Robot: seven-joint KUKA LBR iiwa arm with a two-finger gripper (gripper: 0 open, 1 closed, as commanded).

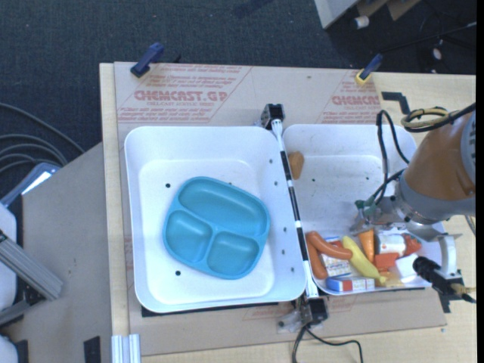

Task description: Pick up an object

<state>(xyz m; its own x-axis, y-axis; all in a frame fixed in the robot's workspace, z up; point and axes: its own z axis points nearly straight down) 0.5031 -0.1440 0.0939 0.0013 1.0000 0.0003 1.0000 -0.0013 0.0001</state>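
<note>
The right bin (333, 146) holds a heap of small toy foods along its near edge: an orange-red hot dog (327, 246), a yellow banana (361, 259), an orange carrot piece (367, 240), a red-and-white block (391, 252) and a small blue-labelled box (348, 284). A lone tan piece (296, 163) lies by the divider farther back. My arm (442, 169) comes in from the right and bends down over the heap. The gripper (376, 216) sits low at the heap's far side, just above the carrot, its tips hidden among cables.
The left bin (144, 203) carries a blue three-compartment plate (217, 227) in its middle. A black-and-white divider (286, 180) separates the bins. Blue and yellow clamps (147, 59) hold the cardboard backing at the far edge. Cables (389, 138) trail off the arm above the right bin.
</note>
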